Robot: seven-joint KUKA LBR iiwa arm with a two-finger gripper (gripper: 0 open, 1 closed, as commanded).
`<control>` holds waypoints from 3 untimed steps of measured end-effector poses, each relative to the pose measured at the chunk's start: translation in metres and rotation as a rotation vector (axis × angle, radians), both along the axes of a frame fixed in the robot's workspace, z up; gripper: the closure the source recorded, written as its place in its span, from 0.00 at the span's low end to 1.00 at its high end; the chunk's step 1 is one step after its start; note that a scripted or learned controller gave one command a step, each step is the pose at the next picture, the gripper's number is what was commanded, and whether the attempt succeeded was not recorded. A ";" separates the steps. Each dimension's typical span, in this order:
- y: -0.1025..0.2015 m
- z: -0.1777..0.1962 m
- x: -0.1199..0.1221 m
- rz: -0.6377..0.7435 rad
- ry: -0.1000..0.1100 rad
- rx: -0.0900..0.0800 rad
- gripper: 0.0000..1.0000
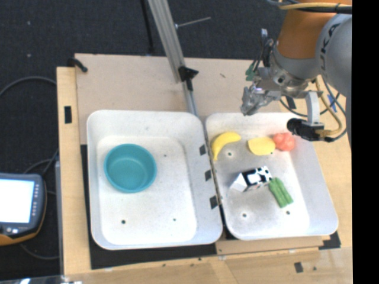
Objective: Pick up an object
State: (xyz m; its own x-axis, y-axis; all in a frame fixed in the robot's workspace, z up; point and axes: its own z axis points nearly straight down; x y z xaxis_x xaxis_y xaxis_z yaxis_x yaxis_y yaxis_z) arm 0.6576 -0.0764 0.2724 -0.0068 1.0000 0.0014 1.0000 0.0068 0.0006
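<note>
The tool (253, 102) hangs above the far rim of the right bin (317, 218), holding nothing; how far it is spread I cannot tell. Below it in that bin lie a banana (224, 142), a yellow lemon (261, 146), a pink ball (284, 141), a black-and-white box (253, 178) and a green block (280, 192). A teal bowl (130, 168) sits in the left bin (148, 229).

Even overhead light, soft shadows, slight blur.
</note>
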 end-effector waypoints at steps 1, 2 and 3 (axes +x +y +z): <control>0.046 -0.016 -0.012 -0.002 0.002 -0.002 1.00; 0.088 -0.014 -0.025 -0.001 0.000 0.000 1.00; 0.138 -0.029 -0.037 -0.004 0.001 -0.001 1.00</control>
